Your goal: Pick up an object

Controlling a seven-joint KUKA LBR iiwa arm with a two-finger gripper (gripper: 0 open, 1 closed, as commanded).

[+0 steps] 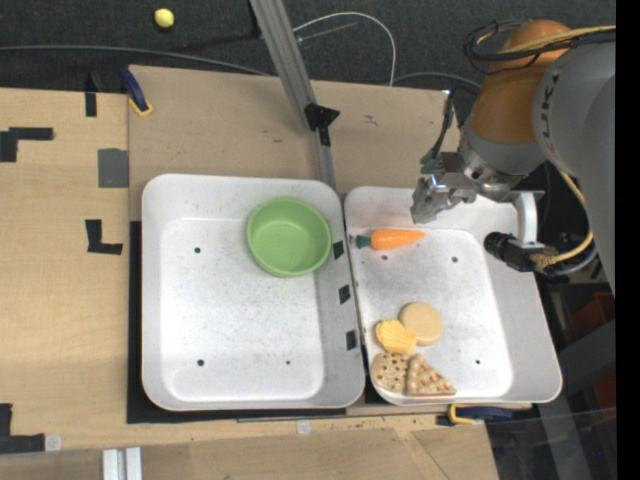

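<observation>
An orange toy carrot with a green stem lies near the far edge of the right bin. My gripper hangs just above and to the right of the carrot's tip, pointing down; nothing shows between its fingers. At the near left corner of the same bin sit a round tan cookie, a yellow piece, a round cracker and a pizza-like wedge. A green bowl stands in the far right part of the left bin.
A slanted grey pole comes down to the bench behind the seam between the bins. Black cables run behind the bench. A small yellow ball lies on the dark floor at the far left. The arm's body fills the upper right.
</observation>
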